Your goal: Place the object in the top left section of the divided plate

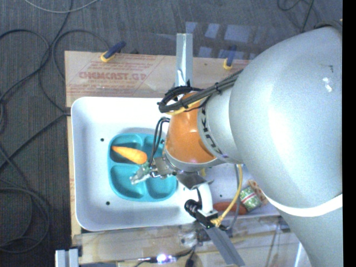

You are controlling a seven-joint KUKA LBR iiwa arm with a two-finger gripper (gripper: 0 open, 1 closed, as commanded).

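Note:
A teal divided plate (123, 189) lies in the left white bin (89, 149). An orange carrot-shaped object (129, 154) rests in the plate's top left section. My gripper (140, 174) hangs over the plate just below and right of the carrot, its metal fingers (137, 177) pointing left. Nothing shows between them. The orange-banded wrist (186, 138) covers the plate's right side.
The big grey arm (289, 121) fills the right half and hides most of the right bin. A red item (227, 207) and a green and red packet (253, 198) lie at the lower right. Cables run over the floor at the left.

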